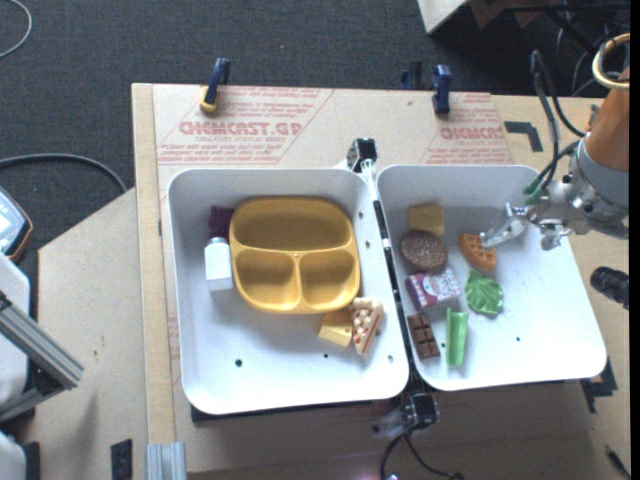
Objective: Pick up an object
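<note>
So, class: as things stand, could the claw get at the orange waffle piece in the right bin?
Probably yes: the claw hangs just beside the orange waffle piece, which lies uncovered, slightly apart from its neighbours.

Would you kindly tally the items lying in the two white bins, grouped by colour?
Yellow or tan: 3: divided tray, cheese wedge, tan block
Brown: 2: round cookie, chocolate bar
Green: 2: leaf, green stick
Orange: 2: waffle piece, pizza slice
White: 1: small bottle
Purple or pink: 2: dark purple piece, pink carton
Total: 12
</note>
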`<state>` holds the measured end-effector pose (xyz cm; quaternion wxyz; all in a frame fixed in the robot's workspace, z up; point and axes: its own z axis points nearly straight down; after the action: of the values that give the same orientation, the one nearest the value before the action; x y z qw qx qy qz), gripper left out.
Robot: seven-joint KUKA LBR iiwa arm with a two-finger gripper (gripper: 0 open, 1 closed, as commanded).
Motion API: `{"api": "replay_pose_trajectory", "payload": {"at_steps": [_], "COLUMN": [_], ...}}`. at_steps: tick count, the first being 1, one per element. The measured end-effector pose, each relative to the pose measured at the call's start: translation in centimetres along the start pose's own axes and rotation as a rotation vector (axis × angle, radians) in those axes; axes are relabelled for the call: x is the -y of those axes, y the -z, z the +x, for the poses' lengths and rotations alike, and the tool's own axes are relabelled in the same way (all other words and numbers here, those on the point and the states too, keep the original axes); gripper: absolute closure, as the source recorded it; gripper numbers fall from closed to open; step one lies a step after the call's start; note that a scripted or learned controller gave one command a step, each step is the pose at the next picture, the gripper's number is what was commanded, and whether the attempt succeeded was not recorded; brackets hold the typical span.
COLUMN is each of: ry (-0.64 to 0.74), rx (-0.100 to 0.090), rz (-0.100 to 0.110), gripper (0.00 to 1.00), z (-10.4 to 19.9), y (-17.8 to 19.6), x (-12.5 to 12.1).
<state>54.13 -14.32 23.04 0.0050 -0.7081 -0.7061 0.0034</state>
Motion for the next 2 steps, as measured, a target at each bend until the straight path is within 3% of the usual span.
{"api": "replay_pose_trajectory", "payload": {"at_steps": [1,2], "ry": [0.002,0.003], "rx": [0.002,0.000], "rz": [-0.012,-0.004], "gripper": [0.00,0.00], "z": [0.0,0.4], "y": [0.6,-5.7], "x": [-0.2,-0.1]}}
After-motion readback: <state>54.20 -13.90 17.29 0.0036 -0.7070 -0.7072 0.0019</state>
